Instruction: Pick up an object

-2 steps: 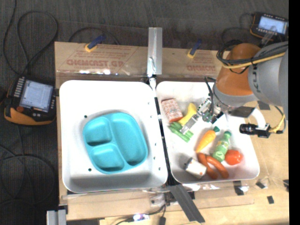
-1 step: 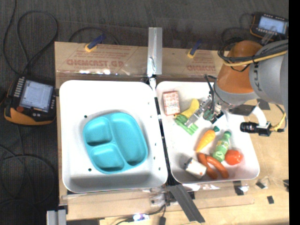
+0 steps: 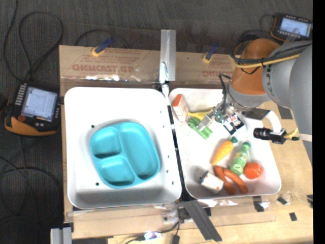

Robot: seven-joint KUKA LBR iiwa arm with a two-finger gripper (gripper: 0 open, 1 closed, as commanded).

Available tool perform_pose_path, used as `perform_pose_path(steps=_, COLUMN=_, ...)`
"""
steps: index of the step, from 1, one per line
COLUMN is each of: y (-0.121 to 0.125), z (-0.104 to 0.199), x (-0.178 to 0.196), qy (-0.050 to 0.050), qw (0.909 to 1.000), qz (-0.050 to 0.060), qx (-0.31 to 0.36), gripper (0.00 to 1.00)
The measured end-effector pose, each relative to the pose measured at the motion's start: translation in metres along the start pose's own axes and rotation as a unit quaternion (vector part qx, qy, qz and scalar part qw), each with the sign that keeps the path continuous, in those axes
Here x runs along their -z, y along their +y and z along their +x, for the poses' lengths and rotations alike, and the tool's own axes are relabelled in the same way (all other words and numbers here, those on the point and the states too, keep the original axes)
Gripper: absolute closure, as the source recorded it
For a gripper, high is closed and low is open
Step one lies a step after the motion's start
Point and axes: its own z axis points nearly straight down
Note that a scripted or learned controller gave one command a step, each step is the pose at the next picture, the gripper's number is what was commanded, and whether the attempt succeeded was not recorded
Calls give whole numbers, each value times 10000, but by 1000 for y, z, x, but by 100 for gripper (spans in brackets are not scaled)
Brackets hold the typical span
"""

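We bring the gripper [image 3: 219,114] low near the back of the right bin [image 3: 271,159], beside the green toy [image 3: 201,127]. We cannot tell how its fingers stand. We should drop straight down, then squeeze slowly.

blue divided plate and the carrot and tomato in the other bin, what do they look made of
Blue divided plate: likely moulded plastic, one even turquoise colour with a soft sheen and rounded compartment ridges. Carrot and tomato: probably toy plastic food, with flat saturated colour and smooth surfaces; too small to rule out rubber or foam.
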Motion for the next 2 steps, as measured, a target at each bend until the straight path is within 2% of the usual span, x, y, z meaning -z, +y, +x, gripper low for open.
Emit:
perform_pose_path(steps=1, y=75, z=29, x=98, qy=32, qw=9954, qz=74, qx=-955, gripper=100)
perform_pose_path(steps=2, y=20, z=48, x=111, qy=38, qw=9837, qz=86, qx=-1796, gripper=100)
